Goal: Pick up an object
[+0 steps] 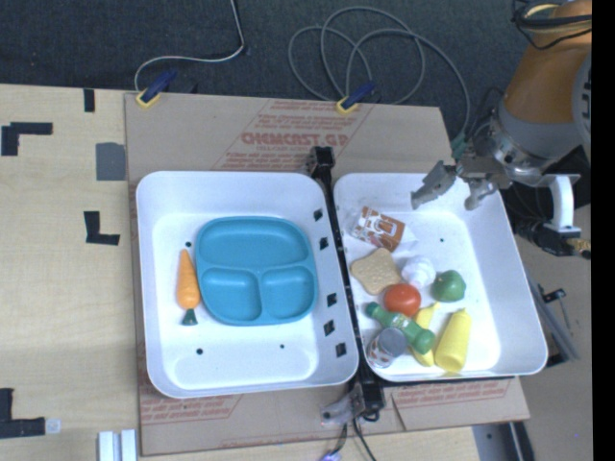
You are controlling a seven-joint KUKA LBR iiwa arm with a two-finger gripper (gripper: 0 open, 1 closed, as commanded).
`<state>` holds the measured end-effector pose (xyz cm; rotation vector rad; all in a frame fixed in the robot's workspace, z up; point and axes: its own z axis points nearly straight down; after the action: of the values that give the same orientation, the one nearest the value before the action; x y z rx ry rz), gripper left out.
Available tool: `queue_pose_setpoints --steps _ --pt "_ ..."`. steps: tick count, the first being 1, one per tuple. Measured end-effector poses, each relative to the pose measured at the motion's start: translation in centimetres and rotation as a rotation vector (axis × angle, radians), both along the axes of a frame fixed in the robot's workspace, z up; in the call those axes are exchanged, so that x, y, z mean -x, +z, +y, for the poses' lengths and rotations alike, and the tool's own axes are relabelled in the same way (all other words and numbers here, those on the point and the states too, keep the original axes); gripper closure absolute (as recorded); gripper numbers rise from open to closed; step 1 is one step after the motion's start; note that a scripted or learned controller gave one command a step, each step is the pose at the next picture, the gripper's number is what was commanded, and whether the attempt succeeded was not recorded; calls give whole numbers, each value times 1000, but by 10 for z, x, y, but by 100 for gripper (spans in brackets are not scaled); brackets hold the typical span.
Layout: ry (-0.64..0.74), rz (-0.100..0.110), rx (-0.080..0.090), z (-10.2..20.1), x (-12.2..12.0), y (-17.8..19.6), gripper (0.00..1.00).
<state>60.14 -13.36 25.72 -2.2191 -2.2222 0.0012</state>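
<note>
Left bin: orange toy carrot lying lengthwise along the left side, green tip toward the near edge, just beside a blue three-compartment plate that sits mid-bin with nothing in its compartments. Black divider clip strip runs between the two bins. Right bin: brown-and-white snack packet near the far left part, tan toast slice just below it, white round object beside the toast, red tomato touching the toast's near corner, green round item to its right, small green piece and a grey can-like object near the front edge, yellow bottle-shaped item tilted at the front right, touching a smaller yellow piece. All pickable objects in the right bin are clustered in its near half, the packet apart toward the far side. Gripper sits over the far right corner of the right bin, fingers spread wide with nothing between them, above bare bin floor, well apart from the packet. Grey arm with orange band enters from the upper right. Grey cable loops lie on the dark floor beyond the cardboard sheet.
</note>
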Motion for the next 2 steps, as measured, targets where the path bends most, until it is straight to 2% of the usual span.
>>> queue_pose_setpoints --steps 1,2 --pt "0 3 0 29 -24 -92 0" --pt "0 -22 0 22 -46 -149 0"
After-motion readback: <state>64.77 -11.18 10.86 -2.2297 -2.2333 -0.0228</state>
